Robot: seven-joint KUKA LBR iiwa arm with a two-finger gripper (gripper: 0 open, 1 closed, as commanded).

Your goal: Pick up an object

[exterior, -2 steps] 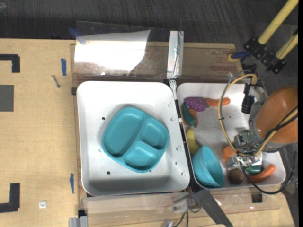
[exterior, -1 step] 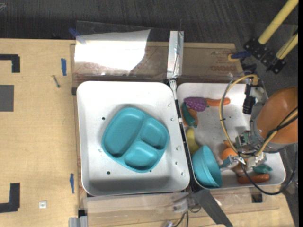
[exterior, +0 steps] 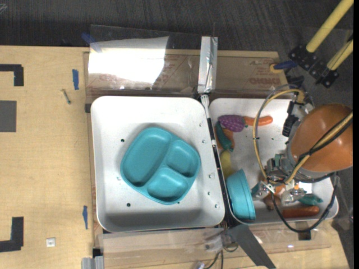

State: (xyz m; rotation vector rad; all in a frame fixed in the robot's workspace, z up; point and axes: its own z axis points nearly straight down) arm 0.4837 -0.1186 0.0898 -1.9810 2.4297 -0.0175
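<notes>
Down in the right bin's (exterior: 247, 108) near right corner, the gripper (exterior: 279, 190) (fingers' state hidden by cables) hovers over a smooth reddish sausage-shaped toy (exterior: 300, 210); a glossy teal divided plate (exterior: 161, 165) fills the left bin (exterior: 106, 116).

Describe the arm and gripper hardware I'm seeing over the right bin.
The arm appears as a rounded orange dome with grey beneath. Yellow and black cables loop around it. The gripper below is a small cluster of metal parts and exposed wiring.

The arm (exterior: 325, 139) reached in from the right, its orange band uppermost, with the gripper (exterior: 275, 186) pointing down.
</notes>
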